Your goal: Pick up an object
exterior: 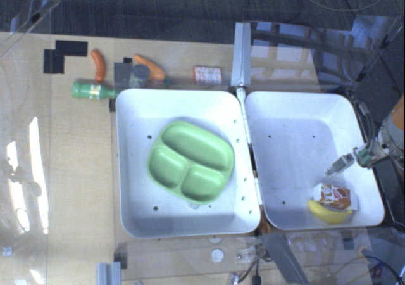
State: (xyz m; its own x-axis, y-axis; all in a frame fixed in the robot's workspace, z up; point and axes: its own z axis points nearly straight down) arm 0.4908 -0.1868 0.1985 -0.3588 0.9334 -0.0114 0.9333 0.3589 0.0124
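A yellow banana (329, 212) lies in the front right corner of the right bin (297, 125). A small white and orange packet (335, 196) rests against its back. My gripper (342, 164) hangs just above and behind these two, at the bin's right wall, with the arm coming in from the right. I see nothing held between its fingers. A green three-compartment tray (191, 161) sits in the middle of the left bin (136, 151).
Behind the left bin, on the wooden bench, lie a green bottle (92, 91), an orange sausage-like toy (97, 64), an orange carrot-like toy (149, 66), a dark cup (139, 75) and a small red-white box (207, 75). A metal post (241, 52) stands between the bins.
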